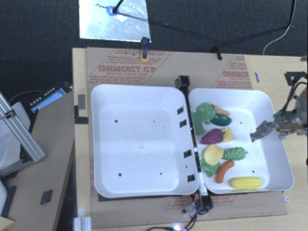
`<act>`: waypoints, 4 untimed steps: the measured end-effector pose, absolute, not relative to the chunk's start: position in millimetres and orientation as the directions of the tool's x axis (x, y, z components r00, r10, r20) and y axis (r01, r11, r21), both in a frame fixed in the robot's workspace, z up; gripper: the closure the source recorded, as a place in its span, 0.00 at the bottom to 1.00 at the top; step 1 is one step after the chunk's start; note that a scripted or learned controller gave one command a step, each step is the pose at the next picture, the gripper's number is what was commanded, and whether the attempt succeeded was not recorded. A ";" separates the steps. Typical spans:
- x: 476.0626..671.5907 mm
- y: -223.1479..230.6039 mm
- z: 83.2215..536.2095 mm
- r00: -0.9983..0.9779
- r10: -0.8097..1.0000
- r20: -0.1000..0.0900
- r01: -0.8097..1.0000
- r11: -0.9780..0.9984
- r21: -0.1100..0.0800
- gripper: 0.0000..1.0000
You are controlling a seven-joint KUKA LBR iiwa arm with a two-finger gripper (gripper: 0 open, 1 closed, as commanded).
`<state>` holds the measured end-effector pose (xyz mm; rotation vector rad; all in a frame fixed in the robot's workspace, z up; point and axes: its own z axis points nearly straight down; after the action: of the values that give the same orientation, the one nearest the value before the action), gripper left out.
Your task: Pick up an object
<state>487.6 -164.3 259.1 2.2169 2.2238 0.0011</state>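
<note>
Dark carpet surrounded the bench (159,64), whose top carried a printed protective sheet and two shallow white bins set side by side. On inspection the left bin (103,129) held no items. The right bin (276,143) held a cluster of toy foods toward its left half: a green leafy piece (204,113) at the far end, a dark green vegetable (221,121) beside it, a purple item (211,136) touching a small yellow wedge (228,135), a yellow round fruit (213,154), a green knobbly piece (235,153), an orange carrot (224,171), and a yellow corn cob (246,182) nearest the front wall. The gripper (257,131) was positioned over the right part of that bin, apart from the cluster, with nothing between its fingers; whether they stood wide or narrow could not be determined. A foil-like square (115,13) lay on the carpet beyond the bench.
</note>
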 end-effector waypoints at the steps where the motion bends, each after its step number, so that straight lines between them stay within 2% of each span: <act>1: 519.5 -90.3 175.7 -0.002 1.000 0.000 1.000 0.002 0.001 0.00; 2: 500.3 -103.2 107.6 -0.005 1.000 -0.001 1.000 0.005 0.007 0.00; 3: 549.2 -95.6 83.8 -0.006 1.000 -0.001 1.000 0.006 0.004 0.00; 4: 609.1 -84.6 85.3 -0.007 1.000 0.000 1.000 0.007 0.006 0.00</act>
<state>609.1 -84.6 85.3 2.2107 2.2258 0.0066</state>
